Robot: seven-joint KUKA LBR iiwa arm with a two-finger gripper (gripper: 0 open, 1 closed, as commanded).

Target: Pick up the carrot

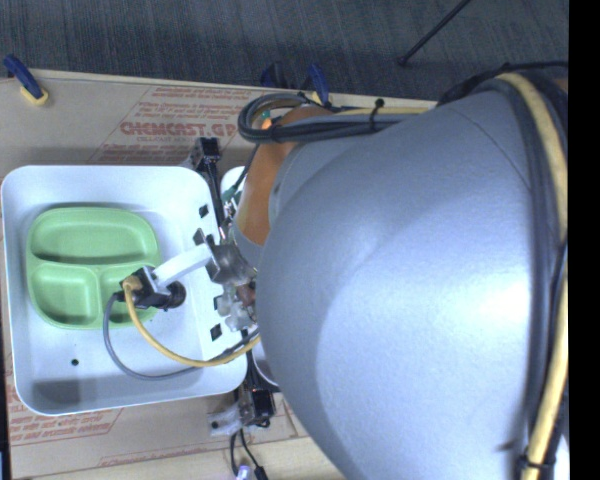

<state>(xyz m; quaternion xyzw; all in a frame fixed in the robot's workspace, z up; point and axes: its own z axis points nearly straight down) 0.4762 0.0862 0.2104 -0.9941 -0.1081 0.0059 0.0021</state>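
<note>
The shallow white plastic bin [20,268] sits on the brown cardboard-covered counter [130,118], at the 9 o'clock side of the scene. Inside it, toward its 9 o'clock wall, lies a pale green two-compartment plastic tray [85,238], flat. The big grey robot arm [410,298] covers everything from 12 through 3 to 6 o'clock, with its orange band [260,183] at about the arm's 10 o'clock. The gripper [230,278] hangs at the bin's 3 o'clock rim, mostly tucked under the wrist; whether it is released or clenched cannot be told. Where the carrot lies cannot be told either, as the arm hides that side. A blue clamp [25,76] grips the counter's 10 o'clock corner.
</note>
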